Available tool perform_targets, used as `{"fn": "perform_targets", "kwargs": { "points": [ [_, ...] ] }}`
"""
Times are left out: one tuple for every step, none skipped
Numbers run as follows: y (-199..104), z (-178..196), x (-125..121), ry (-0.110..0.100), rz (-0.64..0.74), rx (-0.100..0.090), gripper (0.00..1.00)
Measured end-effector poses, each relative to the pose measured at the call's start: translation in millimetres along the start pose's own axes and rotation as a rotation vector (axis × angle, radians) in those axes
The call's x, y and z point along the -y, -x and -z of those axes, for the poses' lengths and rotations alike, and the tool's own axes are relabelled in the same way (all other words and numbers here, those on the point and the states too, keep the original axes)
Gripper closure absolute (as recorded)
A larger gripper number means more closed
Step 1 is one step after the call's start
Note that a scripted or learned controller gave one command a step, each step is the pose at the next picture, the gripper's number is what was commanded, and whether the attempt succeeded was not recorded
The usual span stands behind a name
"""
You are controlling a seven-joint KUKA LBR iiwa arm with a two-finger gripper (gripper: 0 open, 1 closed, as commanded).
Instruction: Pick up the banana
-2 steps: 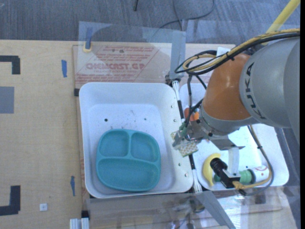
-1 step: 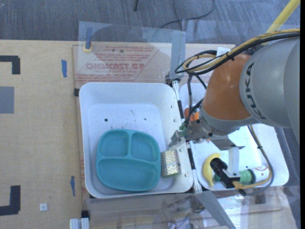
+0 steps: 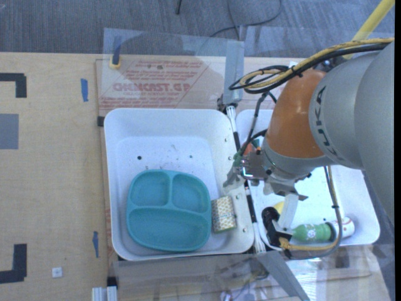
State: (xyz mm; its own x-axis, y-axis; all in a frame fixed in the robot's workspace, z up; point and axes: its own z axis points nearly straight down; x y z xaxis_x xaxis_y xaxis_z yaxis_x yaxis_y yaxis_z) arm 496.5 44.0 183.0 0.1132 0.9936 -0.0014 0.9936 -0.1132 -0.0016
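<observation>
Arm [image 3: 301, 130] is hovering over the right bin [image 3: 371, 231] by the green bottle [image 3: 313, 232]; the grab isn't looking done yet, and I can't tell if the pincer [image 3: 279, 196] is spread or pinching.

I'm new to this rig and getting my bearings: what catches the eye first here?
The big grey arm with its orange band looms over the right bin, hiding much of it. In the left bin, a teal divided plate lies toward the lower edge, a small patterned block beside its right rim. A green bottle lies low in the right bin.
</observation>
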Motion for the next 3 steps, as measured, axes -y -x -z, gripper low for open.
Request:
{"fn": "perform_targets", "kwargs": {
  "points": [
    [90, 0, 8, -0.004, 0.069, -0.002, 0.00],
    [78, 0, 8, -0.002, 0.266, -0.002, 0.00],
    [29, 0, -35, 0.000, 0.083, -0.001, 0.00]
  ]
}}
